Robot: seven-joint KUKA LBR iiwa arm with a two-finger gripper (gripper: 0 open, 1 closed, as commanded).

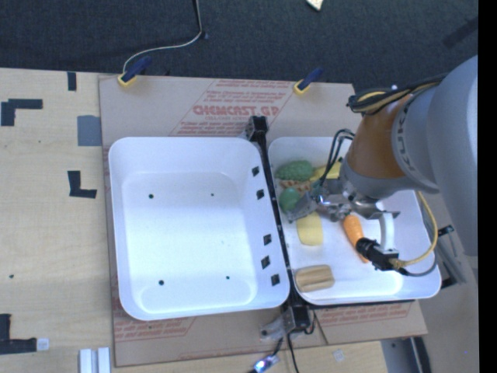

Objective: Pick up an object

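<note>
Camera view, gripper low in right bin, finger state cannot be told, yellow block just beside, long axis up-down in view.

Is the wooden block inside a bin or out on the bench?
Inside. The wooden block lies flat on the floor of the right bin, near its front wall.

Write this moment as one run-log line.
arm: over right bin | end effector: low among green toys, yellow block | wooden block: untouched
</note>
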